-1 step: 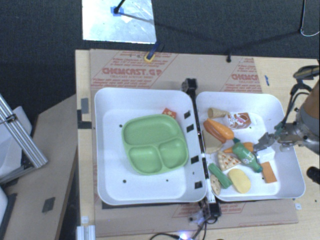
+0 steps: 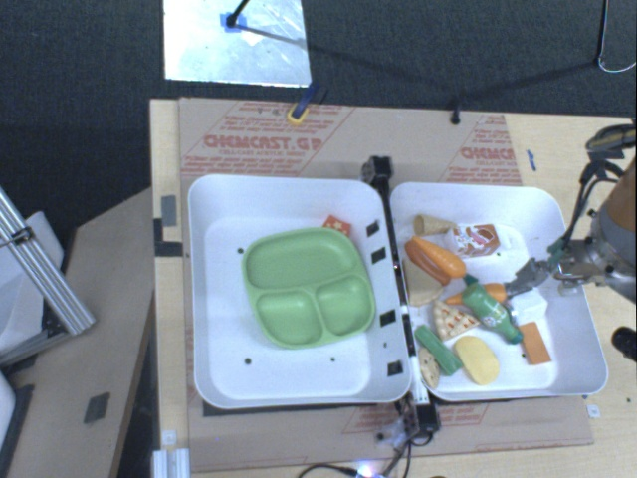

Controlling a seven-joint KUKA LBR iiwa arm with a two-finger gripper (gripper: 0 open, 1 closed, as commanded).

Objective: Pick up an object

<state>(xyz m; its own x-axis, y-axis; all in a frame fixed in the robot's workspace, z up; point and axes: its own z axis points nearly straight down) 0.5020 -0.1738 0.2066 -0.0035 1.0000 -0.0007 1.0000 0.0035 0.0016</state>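
in left bin (image 2: 214, 267): green tray (image 2: 304, 287) | right bin (image 2: 577, 347): toy food | gripper (image 2: 526, 277) grip: cannot tell

Both bins (image 2: 214, 267) are white, their shared edge marked with small black clips. The tray (image 2: 304, 287) in the left bin is pale green all over, and a small red block (image 2: 336, 226) with a yellow mark sits just beside it. In the right bin (image 2: 572, 297) lie an orange carrot (image 2: 434, 258), a white card (image 2: 478, 238) printed in red, a dark green bottle (image 2: 490, 308), a tan waffle (image 2: 455, 321) with a grid pattern, a yellow lump (image 2: 479, 358), a green pod (image 2: 437, 351) and an orange slab (image 2: 535, 343). The board (image 2: 269, 142) beneath is light brown with red lettering. The floor (image 2: 80, 88) is dark grey, and a silvery sheet (image 2: 236, 28) carries a blue spot.
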